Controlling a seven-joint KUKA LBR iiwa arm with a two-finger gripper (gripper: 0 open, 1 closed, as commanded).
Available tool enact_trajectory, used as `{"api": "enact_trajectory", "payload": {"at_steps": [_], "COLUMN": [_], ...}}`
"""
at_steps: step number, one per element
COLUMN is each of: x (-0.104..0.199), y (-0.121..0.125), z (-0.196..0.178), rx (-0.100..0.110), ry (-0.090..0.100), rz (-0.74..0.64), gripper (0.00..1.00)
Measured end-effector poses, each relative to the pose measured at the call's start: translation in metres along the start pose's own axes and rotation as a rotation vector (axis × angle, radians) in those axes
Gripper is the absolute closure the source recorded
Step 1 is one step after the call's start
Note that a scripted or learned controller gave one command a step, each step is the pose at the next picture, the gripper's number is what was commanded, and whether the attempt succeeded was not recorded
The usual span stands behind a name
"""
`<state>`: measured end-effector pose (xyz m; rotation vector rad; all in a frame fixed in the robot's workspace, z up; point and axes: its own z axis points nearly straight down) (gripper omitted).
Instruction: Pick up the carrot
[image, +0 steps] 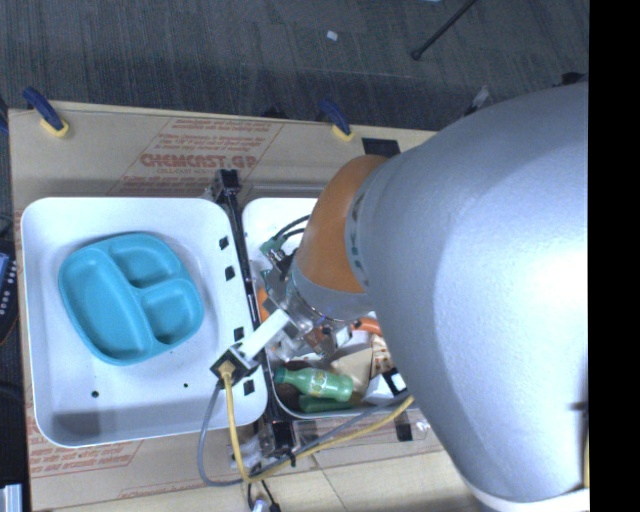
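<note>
My arm reaches down into the right bin (285, 212) and its grey body with the orange band covers most of that bin. The gripper (312, 332) is low over the bin's middle, under the wrist. A small orange sliver (261, 298), possibly the carrot, peeks out just left of the wrist near the bin's left wall. Another orange patch (372, 323) shows at the wrist's right side. I cannot tell whether the gripper touches either one.
A green bottle (320, 385) lies at the right bin's front, just below the gripper. A blue sectioned plate (130, 295) sits in the left bin (60, 400). A yellow cable (232, 420) hangs over the front between the bins.
</note>
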<state>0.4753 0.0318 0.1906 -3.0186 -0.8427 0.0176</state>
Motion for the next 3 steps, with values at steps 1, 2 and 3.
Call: {"api": "enact_trajectory", "payload": {"at_steps": [1,2,3], "x": [0.029,0.035,0.085], "y": [-0.04,-0.057,-0.005], "z": [-0.051,-0.041,-0.12], "rx": [-0.003,-0.003,-0.012], "ry": [0.003,-0.005,0.002], "rz": [-0.201,-0.823,-0.819], "gripper": [1.0,1.0,1.0]}}
